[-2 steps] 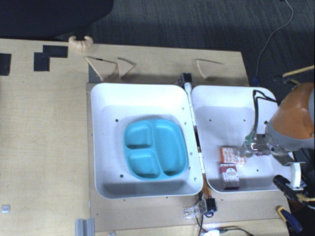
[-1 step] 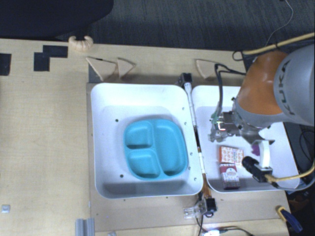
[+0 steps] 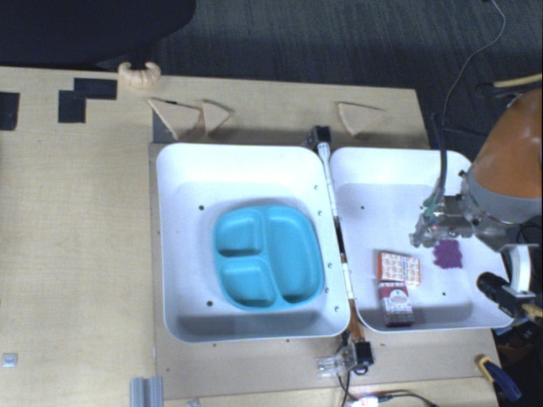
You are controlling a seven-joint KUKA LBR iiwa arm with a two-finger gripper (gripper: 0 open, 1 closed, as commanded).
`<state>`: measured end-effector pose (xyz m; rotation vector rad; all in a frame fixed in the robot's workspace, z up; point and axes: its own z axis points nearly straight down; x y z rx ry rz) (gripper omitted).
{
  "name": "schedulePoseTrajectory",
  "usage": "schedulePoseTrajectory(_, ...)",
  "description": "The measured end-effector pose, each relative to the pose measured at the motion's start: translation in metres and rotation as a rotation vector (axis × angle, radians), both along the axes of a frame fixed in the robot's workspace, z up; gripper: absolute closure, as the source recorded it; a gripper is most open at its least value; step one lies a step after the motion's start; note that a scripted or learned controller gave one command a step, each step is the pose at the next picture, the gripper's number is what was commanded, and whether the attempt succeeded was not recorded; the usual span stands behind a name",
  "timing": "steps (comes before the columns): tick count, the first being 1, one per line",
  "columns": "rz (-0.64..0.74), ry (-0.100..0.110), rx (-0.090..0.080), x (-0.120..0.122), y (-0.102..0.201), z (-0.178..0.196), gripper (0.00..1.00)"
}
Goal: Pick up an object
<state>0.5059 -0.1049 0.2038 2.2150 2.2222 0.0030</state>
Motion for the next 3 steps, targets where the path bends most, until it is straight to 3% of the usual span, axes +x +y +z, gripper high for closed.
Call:
schedulePoseTrajectory(1, 0.000, 0.000, 0.001, 0.000, 0.001, 0.000, 0.00)
schedulePoseTrajectory(2, 0.002, -0.006, 0.001, 0.041, 0.012, -0.117, 0.00)
schedulePoseTrajectory(3, 0.004, -0.010, -0.001, 0.043, 0.012, -0.105, 1.00)
